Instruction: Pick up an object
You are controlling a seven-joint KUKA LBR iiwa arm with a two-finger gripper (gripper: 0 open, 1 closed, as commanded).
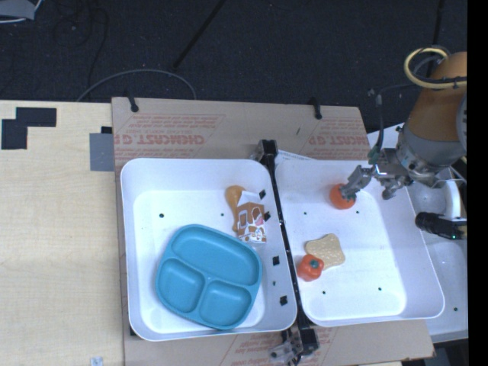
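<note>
Orange ball (342, 197) by fingers (357, 180); cardboard (229, 132) print mirrored, unreadable.

A small round orange-red toy fruit (341, 197) lies on the right bin's floor at the fingertip of the gripper (374, 181). Below the gripper and apart from it, a second orange fruit (310, 267) touches a tan slice (326, 250).

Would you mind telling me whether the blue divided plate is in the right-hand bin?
No, the blue divided plate lies in the left bin, across the divider from the gripper.
</note>
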